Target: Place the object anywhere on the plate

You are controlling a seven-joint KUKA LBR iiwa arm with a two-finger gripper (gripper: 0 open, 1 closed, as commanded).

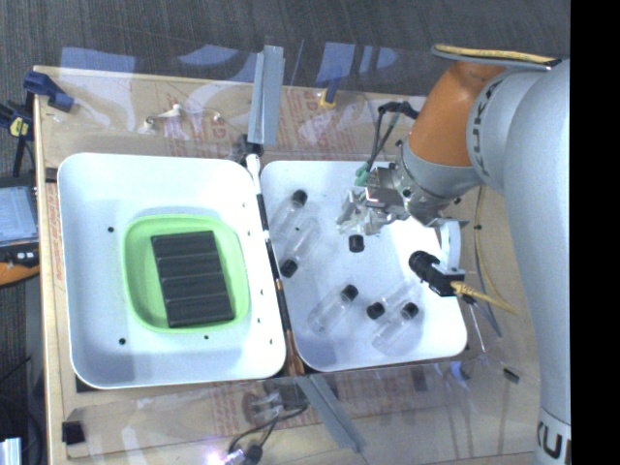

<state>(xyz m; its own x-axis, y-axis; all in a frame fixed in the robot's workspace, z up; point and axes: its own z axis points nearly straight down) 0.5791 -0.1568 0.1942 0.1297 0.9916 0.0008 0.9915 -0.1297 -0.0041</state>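
Early stage, nothing placed yet. Green plate (140, 298) in left bin (77, 260), bearing a black ridged block (192, 278). Clear black-capped vials (334, 308) loose in right bin (441, 342). Claw (356, 223) low over them; grip state not discernible. Pick and transfer remaining.

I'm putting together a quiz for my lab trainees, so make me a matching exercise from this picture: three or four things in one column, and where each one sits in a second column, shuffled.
Things
1. light green square plate
2. dark grey ribbed rectangular block
3. clear plastic bottles with black caps
4. metal two-finger gripper

Places
A. lying on the green plate
B. above the right white bin, near its upper middle
C. in the left white bin
D. scattered on the right bin's floor

Pairs: 1-C, 2-A, 3-D, 4-B
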